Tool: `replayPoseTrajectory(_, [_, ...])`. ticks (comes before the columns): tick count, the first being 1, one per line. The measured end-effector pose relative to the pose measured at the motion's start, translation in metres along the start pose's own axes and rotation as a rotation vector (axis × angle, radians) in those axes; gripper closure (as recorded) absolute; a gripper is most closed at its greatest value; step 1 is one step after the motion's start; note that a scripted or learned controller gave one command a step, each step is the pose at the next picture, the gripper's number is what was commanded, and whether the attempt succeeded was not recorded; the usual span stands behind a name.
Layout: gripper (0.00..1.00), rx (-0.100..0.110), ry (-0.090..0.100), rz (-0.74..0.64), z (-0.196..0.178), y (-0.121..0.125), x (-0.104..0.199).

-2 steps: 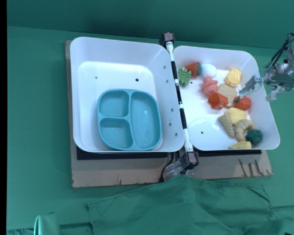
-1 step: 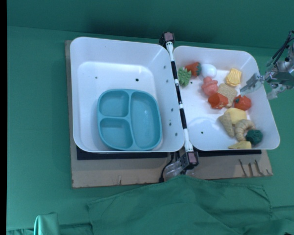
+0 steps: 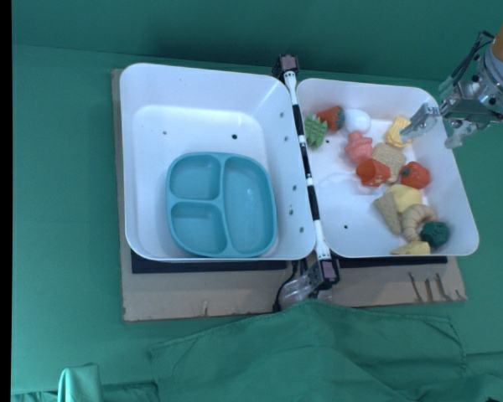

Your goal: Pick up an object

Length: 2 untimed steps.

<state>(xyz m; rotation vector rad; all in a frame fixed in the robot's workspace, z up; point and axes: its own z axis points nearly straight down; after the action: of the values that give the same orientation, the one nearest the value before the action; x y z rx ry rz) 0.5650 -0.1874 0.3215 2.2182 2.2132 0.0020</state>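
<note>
Green cloth (image 3: 318,354) lay rumpled on the table (image 3: 67,224), nearest the camera, just in front of the cardboard sheet (image 3: 193,296) under both bins. Left of the hinge strip (image 3: 306,170), the left bin (image 3: 151,90) held a blue divided tray (image 3: 222,205). Right of the hinge strip, the right bin (image 3: 461,216) held the toy food pieces (image 3: 391,174), clustered toward its far and right sides. At that bin's far right corner the gripper (image 3: 436,124) hung with its fingers (image 3: 419,121) spread apart, nothing between them. One fingertip stood just beside a yellow piece (image 3: 397,132); contact could not be determined.
</note>
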Motion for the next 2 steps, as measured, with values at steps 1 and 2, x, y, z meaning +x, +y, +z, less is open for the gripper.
replayPoseTrajectory(1, [0.0, 0.007, 0.003, -0.001, 0.089, 0.052, 0.001])
replayPoseTrajectory(2, [1.0, -0.004, -0.001, 0.004, 0.071, 0.051, -0.001])
